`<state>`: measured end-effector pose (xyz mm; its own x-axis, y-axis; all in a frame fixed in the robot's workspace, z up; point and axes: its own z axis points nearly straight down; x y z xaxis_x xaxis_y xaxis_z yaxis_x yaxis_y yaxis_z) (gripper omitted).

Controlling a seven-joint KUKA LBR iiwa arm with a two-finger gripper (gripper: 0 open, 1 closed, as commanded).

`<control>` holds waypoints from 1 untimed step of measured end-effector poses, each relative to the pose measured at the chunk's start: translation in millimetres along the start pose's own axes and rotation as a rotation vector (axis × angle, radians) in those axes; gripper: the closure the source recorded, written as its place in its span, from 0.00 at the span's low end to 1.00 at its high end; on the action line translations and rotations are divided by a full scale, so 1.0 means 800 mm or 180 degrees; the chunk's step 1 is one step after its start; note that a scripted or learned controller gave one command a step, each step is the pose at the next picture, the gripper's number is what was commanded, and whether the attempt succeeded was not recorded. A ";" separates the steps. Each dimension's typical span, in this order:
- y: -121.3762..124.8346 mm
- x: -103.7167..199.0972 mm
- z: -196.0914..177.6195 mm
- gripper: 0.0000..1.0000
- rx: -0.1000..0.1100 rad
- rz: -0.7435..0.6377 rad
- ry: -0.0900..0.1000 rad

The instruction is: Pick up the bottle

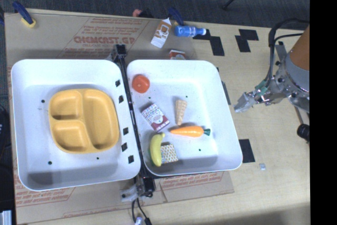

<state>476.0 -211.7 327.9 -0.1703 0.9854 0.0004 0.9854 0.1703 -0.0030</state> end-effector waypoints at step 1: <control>0.000 0.001 0.096 1.00 0.0005 0.0432 0.0004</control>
